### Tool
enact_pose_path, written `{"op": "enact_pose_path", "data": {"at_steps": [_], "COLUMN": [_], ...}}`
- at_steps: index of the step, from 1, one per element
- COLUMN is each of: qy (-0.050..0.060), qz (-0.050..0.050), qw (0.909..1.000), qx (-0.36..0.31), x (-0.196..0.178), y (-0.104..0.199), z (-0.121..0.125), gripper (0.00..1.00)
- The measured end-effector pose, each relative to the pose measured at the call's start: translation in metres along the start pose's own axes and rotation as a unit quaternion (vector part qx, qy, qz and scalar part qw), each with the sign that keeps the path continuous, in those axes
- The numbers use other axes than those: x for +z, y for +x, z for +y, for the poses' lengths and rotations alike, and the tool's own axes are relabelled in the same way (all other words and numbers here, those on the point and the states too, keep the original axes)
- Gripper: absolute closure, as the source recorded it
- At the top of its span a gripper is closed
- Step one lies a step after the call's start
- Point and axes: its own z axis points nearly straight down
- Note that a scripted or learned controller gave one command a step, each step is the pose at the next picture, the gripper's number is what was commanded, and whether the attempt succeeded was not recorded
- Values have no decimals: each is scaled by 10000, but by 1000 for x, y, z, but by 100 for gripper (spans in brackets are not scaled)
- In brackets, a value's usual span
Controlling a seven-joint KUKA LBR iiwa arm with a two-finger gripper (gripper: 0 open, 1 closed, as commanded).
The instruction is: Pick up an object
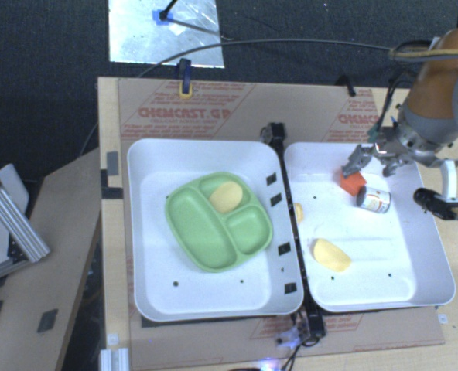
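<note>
The tray (pixel 213 234) lies in the left bin (pixel 152 207); the can (pixel 374 200), perhaps tipped, lies in the right bin (pixel 422 277).

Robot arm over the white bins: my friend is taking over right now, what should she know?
End effector: low in the right bin, right above the orange block; I can't tell whether it grips anything.
Right bin things: orange block, small can on its side beside it, yellow piece nearer the front.
Left bin: green divided tray with a yellow piece in one compartment.
Done: nothing visibly lifted.
Left: grasp and raise one object.
</note>
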Motion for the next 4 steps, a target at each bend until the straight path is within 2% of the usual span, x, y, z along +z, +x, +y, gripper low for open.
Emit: {"op": "enact_pose_path", "data": {"at_steps": [1,2,3,4], "qy": [-63,-48,-76,-105], "qz": [-10,-7,-19,-43], "qw": [10000,10000,10000,9999], "qx": [-11,-6,-23,-19], "x": [-8,34,79,85], "y": [0,1,7,4], "z": [3,2,11,15], "gripper": [0,0,0,0]}}
